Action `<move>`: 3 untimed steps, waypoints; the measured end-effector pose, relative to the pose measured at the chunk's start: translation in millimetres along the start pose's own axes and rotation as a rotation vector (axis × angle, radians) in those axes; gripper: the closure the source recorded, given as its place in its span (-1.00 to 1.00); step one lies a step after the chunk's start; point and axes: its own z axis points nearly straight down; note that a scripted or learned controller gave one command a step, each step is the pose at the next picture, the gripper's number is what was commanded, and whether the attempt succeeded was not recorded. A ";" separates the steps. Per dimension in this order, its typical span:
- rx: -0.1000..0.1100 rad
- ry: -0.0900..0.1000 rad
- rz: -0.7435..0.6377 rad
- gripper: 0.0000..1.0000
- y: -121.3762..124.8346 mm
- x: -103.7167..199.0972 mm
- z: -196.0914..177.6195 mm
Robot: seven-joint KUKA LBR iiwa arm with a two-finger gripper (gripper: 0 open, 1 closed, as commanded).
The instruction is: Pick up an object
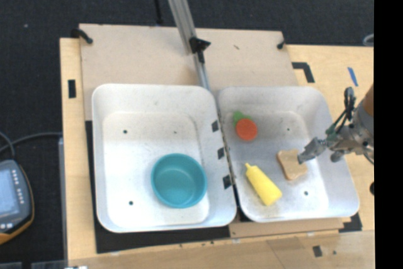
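Tan block [290, 165] lies in right bin [327, 198], tool [313, 150] just beside it.

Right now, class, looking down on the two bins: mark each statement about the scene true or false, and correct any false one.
1. The teal bowl sits in the left bin. True.
2. The yellow bottle lies in the left bin. False: it lies in the right bin.
3. The gripper is beside the tan block. True.
4. The orange fruit is inside the bowl. False: it rests in the right bin.
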 end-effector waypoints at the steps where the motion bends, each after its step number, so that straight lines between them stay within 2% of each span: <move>1: 0.000 0.000 0.001 -1.00 0.0 0.0 0.0; 2: 0.006 -0.001 0.004 -1.00 8.7 -2.0 56.3; 3: 0.006 0.000 0.004 -1.00 7.6 -2.6 109.0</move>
